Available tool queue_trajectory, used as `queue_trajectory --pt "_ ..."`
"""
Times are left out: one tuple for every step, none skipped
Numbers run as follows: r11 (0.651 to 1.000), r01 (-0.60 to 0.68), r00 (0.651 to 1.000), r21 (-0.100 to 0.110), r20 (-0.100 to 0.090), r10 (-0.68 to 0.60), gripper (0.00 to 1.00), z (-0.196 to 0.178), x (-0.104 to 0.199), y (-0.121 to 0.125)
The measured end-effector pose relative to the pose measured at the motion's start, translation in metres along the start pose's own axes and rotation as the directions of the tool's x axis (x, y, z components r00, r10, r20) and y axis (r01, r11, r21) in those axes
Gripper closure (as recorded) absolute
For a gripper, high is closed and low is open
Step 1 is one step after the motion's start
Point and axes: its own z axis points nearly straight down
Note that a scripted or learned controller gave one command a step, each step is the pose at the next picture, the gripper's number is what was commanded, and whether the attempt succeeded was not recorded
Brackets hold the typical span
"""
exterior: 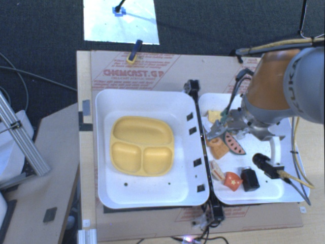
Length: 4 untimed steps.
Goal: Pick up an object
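Toy food lies scattered in right bin [264, 194]: watermelon slice [234, 143], waffle piece [219, 148], tomato [232, 181], cheese wedge [215, 116]. Gripper [216, 131] hovers just above the waffle piece, fingers apart, nothing between them. Yellow divided plate [142, 145] sits in left bin [147, 98].

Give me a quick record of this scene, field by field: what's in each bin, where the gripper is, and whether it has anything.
left bin: one yellow divided tray, three compartments
right bin: toy food and small items
items in right bin: watermelon slice, orange cracker piece, yellow piece, red tomato piece, black block
gripper: low over the right bin's left side, just above the cracker piece and watermelon slice
held object: none seen between the fingers; finger state unclear
arm: reaches in from the right
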Motion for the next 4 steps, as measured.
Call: queue_trajectory --pt "1.000 -0.013 1.000 0.001 0.003 0.013 0.00 0.000 -0.008 -0.002" --pt "1.000 -0.013 1.000 0.001 0.003 0.013 0.00 0.000 -0.008 -0.002" --pt "1.000 -0.018 1.000 0.007 0.004 0.018 0.00 0.105 -0.055 -0.014" --pt "1.000 -0.010 1.000 -0.002 0.004 0.010 0.00 0.099 -0.050 0.034"
